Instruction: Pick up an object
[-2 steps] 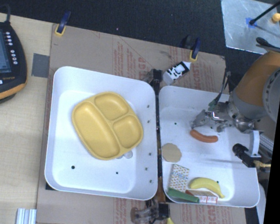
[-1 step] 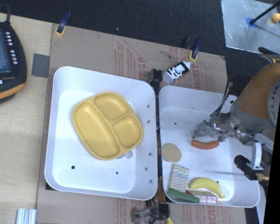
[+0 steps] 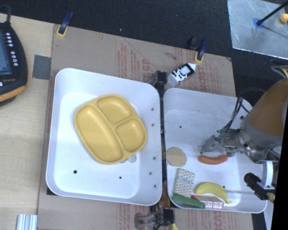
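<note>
Objects in right bin [image 3: 198,106] — 1 sausage [image 3: 212,159], 1 banana [image 3: 212,190].

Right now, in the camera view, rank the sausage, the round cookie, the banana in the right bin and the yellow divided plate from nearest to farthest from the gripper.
1. Sausage: in the right bin, just below the gripper.
2. Round cookie: by that bin's left wall.
3. Banana: near that bin's lower edge; close to the cookie's distance, so this order is uncertain.
4. Yellow divided plate: in the left bin, clearly farthest.
</note>
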Robot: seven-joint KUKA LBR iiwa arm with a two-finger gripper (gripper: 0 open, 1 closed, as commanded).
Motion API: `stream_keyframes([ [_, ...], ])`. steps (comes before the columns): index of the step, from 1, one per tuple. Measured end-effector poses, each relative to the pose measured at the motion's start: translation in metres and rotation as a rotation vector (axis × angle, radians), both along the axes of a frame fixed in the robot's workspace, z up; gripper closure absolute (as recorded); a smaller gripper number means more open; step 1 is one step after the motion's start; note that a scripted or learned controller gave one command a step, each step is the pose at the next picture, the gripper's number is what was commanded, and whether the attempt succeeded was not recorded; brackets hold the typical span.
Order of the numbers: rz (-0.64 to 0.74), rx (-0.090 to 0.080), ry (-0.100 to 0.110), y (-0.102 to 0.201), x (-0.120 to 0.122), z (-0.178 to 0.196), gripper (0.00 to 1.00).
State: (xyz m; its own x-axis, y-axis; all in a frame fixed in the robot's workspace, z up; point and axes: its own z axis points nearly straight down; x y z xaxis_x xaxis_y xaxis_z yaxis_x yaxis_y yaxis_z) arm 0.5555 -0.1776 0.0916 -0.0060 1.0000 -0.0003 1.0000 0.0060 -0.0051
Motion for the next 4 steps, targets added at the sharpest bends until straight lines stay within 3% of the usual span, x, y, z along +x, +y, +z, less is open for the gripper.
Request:
stream_keyframes([
  [1,0.000,0.000,-0.001,-0.019,-0.052,0.000,0.00],
  [2,0.005,-0.001,0.001,-0.020,-0.051,0.010,1.00],
  [3,0.002,-0.001,-0.003,0.028,-0.022,0.000,1.00],
  [4,-0.002,0.002,-0.002,0.137,0.021,0.105,1.00],
])
